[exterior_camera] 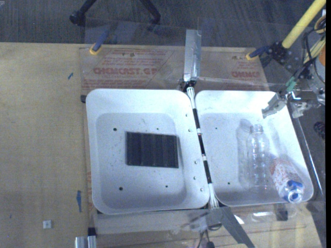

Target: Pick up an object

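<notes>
A clear plastic bottle (pixel 254 155) lies lengthwise in the right bin (pixel 222 138). Beside it, in that bin's near right corner, lies a second bottle (pixel 283 175) with a reddish label and a blue cap (pixel 293 192). A flat dark ribbed rectangle (pixel 152 150) rests in the middle of the left bin (pixel 103 118). My gripper (pixel 272 108) hangs over the far right corner of the right bin, above and to the right of the clear bottle, apart from it, with nothing seen in it.
A metal divider post (pixel 192 56) stands behind the seam between the bins. Clamps and a yellow pole (pixel 305 19) sit at the back right. Wooden bench (pixel 41 138) stretches to the left of the bins.
</notes>
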Controlling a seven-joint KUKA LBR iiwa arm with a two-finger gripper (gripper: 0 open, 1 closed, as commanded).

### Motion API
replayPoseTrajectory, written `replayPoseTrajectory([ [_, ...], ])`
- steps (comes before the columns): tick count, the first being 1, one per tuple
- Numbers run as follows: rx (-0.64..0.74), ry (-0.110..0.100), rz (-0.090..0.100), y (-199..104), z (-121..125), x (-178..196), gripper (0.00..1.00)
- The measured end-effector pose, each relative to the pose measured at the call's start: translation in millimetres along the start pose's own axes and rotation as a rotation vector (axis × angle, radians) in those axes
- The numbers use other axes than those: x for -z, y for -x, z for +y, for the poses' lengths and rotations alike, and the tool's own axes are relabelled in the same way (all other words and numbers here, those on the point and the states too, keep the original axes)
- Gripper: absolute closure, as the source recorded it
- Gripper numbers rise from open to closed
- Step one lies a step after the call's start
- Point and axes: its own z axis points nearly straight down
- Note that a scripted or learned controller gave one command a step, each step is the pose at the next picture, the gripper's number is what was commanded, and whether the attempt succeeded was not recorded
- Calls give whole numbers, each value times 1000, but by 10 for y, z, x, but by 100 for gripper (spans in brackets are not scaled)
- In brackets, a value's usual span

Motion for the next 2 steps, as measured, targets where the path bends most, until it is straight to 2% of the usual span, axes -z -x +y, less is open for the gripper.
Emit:
replayPoseTrajectory([
  [1,-61,3,-1,-250,288,221,0],
  [2,12,0,0,151,-329,-965,0],
])
